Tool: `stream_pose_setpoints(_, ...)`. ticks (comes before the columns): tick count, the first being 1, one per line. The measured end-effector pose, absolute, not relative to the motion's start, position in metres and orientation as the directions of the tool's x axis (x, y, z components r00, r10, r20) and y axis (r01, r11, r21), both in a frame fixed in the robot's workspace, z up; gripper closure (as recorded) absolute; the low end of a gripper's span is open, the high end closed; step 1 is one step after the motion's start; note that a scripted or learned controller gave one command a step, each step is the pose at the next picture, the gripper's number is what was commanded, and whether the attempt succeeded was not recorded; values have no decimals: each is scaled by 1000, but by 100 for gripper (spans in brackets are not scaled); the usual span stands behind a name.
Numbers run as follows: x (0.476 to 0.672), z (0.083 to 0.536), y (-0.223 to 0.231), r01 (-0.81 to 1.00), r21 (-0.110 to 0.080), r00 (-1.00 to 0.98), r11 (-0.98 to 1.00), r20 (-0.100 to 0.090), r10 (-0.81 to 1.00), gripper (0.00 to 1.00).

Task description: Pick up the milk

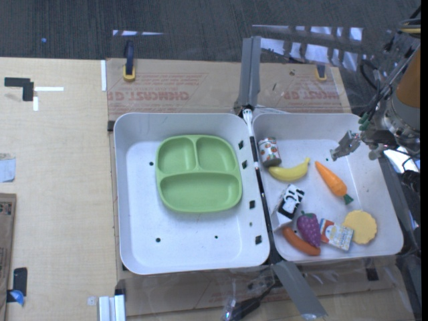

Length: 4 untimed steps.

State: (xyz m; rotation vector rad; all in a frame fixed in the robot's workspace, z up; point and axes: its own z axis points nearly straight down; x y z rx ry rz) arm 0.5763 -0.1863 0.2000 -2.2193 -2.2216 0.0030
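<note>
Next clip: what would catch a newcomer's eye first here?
The green divided plate lying alone in the left bin stands out most. Next comes the cluster in the right bin: a banana, a carrot and the black-and-white milk carton. The gripper hovers at that bin's far right side.

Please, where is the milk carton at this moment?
The milk carton stands in the right bin, near its left wall, just below the banana and above the grapes.

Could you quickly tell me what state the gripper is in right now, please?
Gripper: above the right bin's upper right part, holding nothing; the milk carton lies apart from it. Open or closed cannot be told.
</note>
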Motion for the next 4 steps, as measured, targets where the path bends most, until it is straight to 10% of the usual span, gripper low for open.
stream_pose_setpoints(1, 659, 252, -190, 997, 0, 79, -79, -2, 997, 0)
stream_pose_setpoints(2, 602, 108, -117, 981, -4, 195, -195, -1, 981, 0)
stream_pose_setpoints(3, 529, 191, -36, 972, -3, 236, -236, -1, 972, 0)
stream_pose_setpoints(4, 498, 93, -93, 958, 2, 288, -288, 1, 958, 0)
